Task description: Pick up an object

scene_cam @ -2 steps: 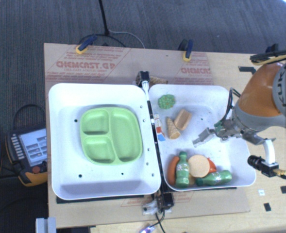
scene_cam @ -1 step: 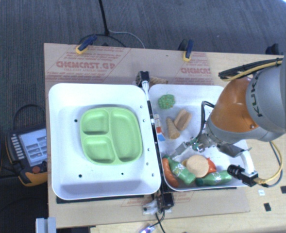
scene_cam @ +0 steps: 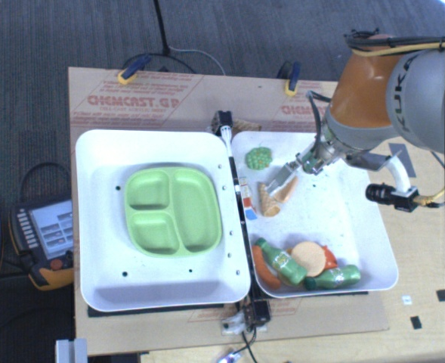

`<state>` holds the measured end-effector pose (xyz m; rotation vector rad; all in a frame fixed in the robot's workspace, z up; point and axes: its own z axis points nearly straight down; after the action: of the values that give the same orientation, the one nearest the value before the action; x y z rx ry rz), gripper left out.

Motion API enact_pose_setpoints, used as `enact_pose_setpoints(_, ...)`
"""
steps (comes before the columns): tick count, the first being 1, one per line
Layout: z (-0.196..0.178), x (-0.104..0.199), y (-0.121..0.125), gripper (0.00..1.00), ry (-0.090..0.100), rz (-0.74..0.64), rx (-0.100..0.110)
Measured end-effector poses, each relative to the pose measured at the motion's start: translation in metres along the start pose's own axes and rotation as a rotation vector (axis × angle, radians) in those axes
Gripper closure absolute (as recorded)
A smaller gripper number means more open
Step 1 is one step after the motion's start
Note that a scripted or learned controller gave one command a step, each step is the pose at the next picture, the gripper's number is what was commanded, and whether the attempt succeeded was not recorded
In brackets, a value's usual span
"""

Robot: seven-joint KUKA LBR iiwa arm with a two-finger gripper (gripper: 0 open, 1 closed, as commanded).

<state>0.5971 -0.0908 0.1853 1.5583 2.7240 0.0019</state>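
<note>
In the right bin (scene_cam: 358,225), my gripper (scene_cam: 282,178) reaches down from the arm at the upper right. Its tip sits just above and against a tan cone-shaped toy (scene_cam: 271,202) near the bin's left wall. Whether the cone is held cannot be made out. A bumpy green ball (scene_cam: 258,157) lies a little up and left of the gripper. Along the bin's front edge lie an orange carrot (scene_cam: 261,262), a green bottle (scene_cam: 284,265), a peach-coloured round toy (scene_cam: 309,255) and a dark green cucumber (scene_cam: 335,278).
The left bin (scene_cam: 101,172) holds a green divided plate (scene_cam: 173,209). A black bar with red and blue marks (scene_cam: 242,200) runs between the bins. Yellow clamps (scene_cam: 131,70) hold the board's far edge. A black fitting on a cable (scene_cam: 388,194) hangs beside the right bin.
</note>
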Motion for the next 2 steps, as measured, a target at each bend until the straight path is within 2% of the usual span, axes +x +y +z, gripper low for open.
enact_pose_setpoints(1, 0.097, -0.033, -0.011, 0.0, -0.003, 0.107, -0.003)
enact_pose_setpoints(2, 0.097, -0.038, 0.032, 0.0, -0.005, -0.145, -0.001)
